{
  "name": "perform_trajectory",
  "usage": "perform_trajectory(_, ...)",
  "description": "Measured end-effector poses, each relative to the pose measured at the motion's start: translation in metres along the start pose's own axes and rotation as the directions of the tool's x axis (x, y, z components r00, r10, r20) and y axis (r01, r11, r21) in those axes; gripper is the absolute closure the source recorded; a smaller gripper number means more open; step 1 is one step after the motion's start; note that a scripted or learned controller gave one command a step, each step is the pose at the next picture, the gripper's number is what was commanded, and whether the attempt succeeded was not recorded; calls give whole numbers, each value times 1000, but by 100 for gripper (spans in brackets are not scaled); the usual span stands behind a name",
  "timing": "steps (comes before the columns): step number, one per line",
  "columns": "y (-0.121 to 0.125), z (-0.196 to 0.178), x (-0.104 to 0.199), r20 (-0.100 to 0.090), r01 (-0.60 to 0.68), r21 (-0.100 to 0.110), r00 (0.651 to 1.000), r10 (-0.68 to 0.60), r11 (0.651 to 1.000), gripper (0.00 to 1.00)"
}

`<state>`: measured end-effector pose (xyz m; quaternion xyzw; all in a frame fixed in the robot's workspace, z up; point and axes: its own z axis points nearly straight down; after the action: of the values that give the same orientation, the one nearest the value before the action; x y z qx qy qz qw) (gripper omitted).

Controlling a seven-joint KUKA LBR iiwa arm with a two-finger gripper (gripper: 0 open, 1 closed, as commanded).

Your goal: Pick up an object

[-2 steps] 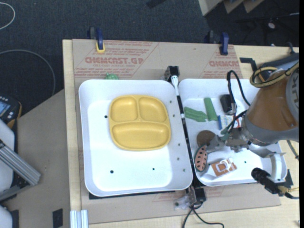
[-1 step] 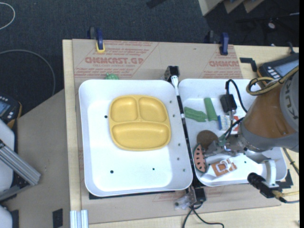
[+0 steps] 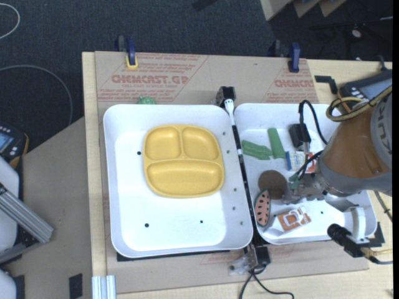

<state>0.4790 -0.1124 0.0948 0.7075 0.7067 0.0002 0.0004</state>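
— Yellow plastic plate (image 3: 183, 161), the divided sort, sits alone toward the far side of the left bin (image 3: 124, 223). Why nothing else there?

— My guess is that bin is kept as the drop side. The pickable things are crowded in the right bin (image 3: 259, 114): two green pieces (image 3: 265, 145) toward its far edge, a brown round thing (image 3: 272, 180) near the middle, a watermelon slice (image 3: 262, 207) against the left wall, and an orange-and-white packet (image 3: 293, 219) by the near edge.

— And the arm (image 3: 352, 151)?

— It reaches in over the right bin's right edge, wrist low, so the gripper (image 3: 301, 184) is just beside the brown round thing, likely aiming for it.

— Is it pinching anything?

— I cannot tell; the wrist and cables hide that. I see nothing lifted, so I judge the pick not yet made.
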Motion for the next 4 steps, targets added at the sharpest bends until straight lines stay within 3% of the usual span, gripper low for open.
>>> perform_trajectory(1, 2, -94, 140, -8, 18, -8, 1000, -18, 1000, 100)
perform_trajectory(2, 3, -240, 139, -3, 4, -15, 1000, -4, 1000, 100)
perform_trajectory(3, 61, -130, 145, 1, 1, 11, 1000, -1, 1000, 100)
perform_trajectory(4, -2, -167, 217, -5, 9, 4, 1000, -9, 1000, 100)
